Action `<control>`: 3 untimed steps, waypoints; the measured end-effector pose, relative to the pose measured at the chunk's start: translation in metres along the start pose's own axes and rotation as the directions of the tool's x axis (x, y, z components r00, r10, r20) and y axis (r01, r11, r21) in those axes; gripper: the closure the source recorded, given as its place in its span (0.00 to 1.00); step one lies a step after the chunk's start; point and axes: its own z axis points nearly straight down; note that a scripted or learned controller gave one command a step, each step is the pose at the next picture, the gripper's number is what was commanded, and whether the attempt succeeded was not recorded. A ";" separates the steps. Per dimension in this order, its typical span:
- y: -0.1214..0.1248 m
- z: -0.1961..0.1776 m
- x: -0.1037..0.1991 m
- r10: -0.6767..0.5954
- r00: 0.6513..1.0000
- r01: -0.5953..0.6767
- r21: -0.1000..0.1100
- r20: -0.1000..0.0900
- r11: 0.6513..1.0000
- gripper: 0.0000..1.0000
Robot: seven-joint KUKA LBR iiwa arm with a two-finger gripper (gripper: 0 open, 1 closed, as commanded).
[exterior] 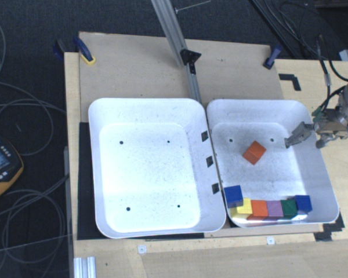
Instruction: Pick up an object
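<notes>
An orange block (pixel 254 153) lies tilted in the middle of the right bin (pixel 313 172). Along that bin's front wall sits a row of blocks: a blue block (pixel 233 194), a yellow one (pixel 242 208), an orange one (pixel 259 208), a purple one (pixel 275 208), a green one (pixel 289 206) and another blue one (pixel 303 203). My gripper (pixel 307 139) hangs over the right bin's far right side, to the right of the tilted orange block and apart from it. Its fingers are spread open with nothing between them.
The left bin (pixel 98 155) adjoins the right bin along a shared wall with black clips (pixel 209 161). A slanted metal pole (pixel 174 33) rises behind the bins. Cables and a handheld pendant (pixel 0 164) lie on the floor at left.
</notes>
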 end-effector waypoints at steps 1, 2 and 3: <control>0.031 0.108 0.052 -0.002 1.000 0.002 0.001 -0.003 1.000 0.00; 0.065 0.115 0.044 -0.004 1.000 0.004 -0.014 -0.002 1.000 0.00; 0.042 0.114 0.063 0.000 1.000 0.000 -0.022 0.003 1.000 0.00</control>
